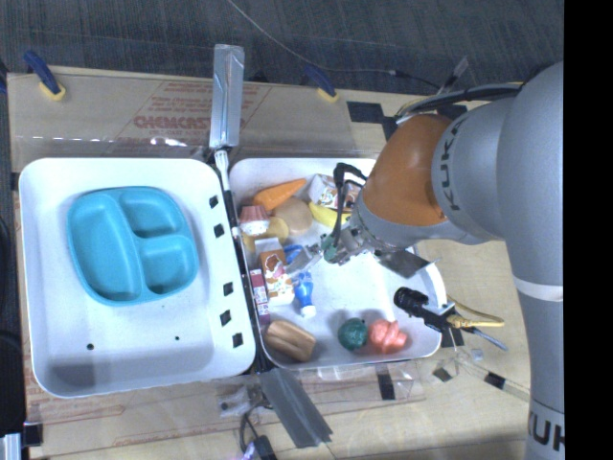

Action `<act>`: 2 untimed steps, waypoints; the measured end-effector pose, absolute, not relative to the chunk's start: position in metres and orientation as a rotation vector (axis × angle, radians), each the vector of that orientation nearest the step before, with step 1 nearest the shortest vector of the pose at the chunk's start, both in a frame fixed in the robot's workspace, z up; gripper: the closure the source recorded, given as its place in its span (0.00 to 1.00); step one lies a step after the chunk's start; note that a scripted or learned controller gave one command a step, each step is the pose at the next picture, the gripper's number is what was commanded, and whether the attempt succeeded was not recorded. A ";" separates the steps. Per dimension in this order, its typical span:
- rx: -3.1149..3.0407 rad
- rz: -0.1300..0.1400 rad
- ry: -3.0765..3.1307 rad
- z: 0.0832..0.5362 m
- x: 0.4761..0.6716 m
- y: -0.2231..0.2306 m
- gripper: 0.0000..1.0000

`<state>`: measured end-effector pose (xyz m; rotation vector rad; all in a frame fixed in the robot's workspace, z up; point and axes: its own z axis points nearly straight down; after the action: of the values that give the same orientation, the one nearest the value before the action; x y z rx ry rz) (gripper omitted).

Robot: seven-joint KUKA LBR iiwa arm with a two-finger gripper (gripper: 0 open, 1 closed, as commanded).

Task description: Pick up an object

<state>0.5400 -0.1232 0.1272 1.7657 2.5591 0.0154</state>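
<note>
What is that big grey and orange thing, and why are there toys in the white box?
That is a robot arm, a machine that a program moves. One camera above the bench looks down at a slant, and the arm reaches in from the right. Two white bins sit side by side. The left bin holds a blue divided plate. The right bin holds small things: an orange carrot-like piece, a brown bread roll, a green ball and a pink lump. The arm's jaws are down among the things in the middle of that bin. Its job is to pick one up, but I cannot tell whether it holds anything.
</note>
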 end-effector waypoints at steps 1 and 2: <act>2.282 -0.002 2.162 0.091 0.571 -0.140 0.00; 2.054 -0.001 2.375 0.146 0.559 -0.178 0.00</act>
<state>0.5588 -0.1784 0.1459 2.0536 2.3755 -0.0007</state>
